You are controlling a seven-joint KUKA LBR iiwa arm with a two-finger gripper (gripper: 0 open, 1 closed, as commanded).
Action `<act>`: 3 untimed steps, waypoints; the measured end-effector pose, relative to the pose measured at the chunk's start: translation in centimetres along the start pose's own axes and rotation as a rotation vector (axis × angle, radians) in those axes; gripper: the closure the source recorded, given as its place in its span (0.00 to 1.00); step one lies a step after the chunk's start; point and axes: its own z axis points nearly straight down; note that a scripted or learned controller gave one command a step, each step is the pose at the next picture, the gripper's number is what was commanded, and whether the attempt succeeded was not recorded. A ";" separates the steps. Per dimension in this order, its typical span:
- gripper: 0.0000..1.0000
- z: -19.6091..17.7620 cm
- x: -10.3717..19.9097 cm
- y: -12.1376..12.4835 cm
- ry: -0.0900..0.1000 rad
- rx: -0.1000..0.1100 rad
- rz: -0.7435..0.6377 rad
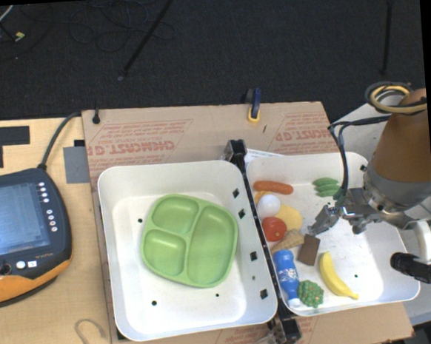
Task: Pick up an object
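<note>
At left the green divided plate point(189, 238) sits apart in its bin. Toys crowd the right bin's left wall: tomato point(273, 228), blue bottle point(286, 274), brown block point(309, 251), banana point(335, 275). My pincer point(325, 219) hangs above the block; whether it's apart, I cannot tell. Crowding risks a glancing miss.

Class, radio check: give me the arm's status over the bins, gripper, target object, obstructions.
Gripper low in right bin, nothing seen between its fingers. Brown block nearest, just below it. Banana and tomato crowd close by.
</note>
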 end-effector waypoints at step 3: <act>0.00 8.5 -0.4 0.4 0.000 -0.009 -0.004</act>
